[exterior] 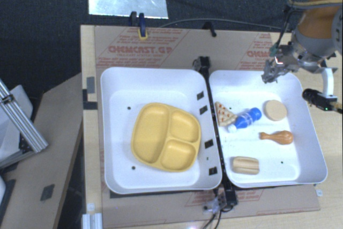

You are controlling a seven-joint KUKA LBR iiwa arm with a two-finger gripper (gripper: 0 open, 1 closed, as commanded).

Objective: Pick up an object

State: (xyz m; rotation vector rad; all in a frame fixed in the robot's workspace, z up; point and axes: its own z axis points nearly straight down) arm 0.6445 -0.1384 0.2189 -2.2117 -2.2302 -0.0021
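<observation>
Bench (161,43), two white bins (155,80), dark surrounding floor (37,19).

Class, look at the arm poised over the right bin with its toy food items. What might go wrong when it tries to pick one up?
1. The blue plastic bottle lies touching the triangular pizza slice toy, so a grasp there may catch or push both.
2. The gripper hangs near the right white bin's back rim, apart from every item; a straight descent would likely close on nothing.
3. The brown drumstick toy is rounded and tapered, so it may slip.
</observation>
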